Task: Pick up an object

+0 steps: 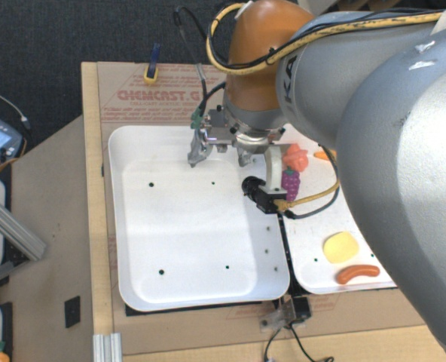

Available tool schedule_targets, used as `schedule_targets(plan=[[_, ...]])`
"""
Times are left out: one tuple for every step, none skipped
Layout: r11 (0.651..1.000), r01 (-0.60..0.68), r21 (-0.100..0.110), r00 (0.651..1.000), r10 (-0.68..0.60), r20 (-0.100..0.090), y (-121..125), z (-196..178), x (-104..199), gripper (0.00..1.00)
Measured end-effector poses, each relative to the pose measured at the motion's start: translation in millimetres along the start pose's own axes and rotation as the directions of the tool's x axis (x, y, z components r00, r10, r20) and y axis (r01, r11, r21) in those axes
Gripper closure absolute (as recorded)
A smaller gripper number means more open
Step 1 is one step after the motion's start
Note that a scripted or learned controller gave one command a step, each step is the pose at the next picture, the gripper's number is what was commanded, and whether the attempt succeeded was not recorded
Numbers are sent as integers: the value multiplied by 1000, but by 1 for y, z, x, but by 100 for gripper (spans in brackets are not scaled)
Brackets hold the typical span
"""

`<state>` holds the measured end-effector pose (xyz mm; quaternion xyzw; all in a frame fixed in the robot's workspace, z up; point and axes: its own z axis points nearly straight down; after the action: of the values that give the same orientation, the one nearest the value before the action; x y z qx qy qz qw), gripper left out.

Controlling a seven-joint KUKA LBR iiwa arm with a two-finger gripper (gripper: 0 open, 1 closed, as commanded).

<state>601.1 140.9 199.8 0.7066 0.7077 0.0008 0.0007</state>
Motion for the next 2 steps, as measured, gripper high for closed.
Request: schedule_targets(plan=[[1000,-4,9,1000,4,1,-59,-2,-29,0],[1000,-1,-10,1000,1,0,36,-51,-37,0]])
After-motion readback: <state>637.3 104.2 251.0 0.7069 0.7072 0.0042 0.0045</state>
